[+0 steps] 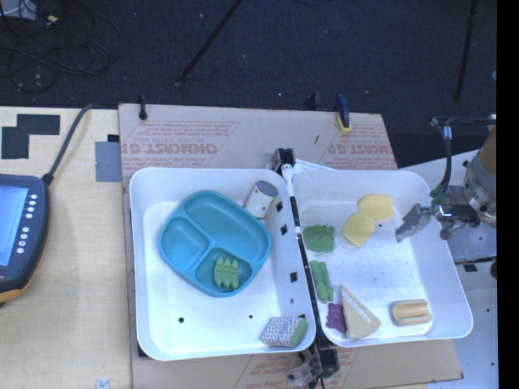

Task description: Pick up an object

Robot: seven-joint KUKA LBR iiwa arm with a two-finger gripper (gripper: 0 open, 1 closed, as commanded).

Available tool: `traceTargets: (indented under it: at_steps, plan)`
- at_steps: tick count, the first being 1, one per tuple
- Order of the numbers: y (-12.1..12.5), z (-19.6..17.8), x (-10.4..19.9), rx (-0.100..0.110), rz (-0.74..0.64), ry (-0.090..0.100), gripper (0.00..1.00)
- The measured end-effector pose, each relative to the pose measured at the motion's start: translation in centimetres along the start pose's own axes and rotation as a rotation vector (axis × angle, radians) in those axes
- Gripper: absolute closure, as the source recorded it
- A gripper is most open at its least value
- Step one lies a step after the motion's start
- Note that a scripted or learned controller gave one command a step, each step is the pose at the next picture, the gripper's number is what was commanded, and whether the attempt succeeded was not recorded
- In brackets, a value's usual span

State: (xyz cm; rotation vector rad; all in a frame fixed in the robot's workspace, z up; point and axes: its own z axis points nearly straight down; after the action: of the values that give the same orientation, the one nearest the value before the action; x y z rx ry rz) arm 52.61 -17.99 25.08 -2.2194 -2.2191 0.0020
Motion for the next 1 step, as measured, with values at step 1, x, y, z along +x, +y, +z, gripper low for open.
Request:
traceTargets:
  at_steps: [1]
  plan:
    - [5.57, 13.42, 0.93, 0.007, -0.003, 0.003, 0.00]
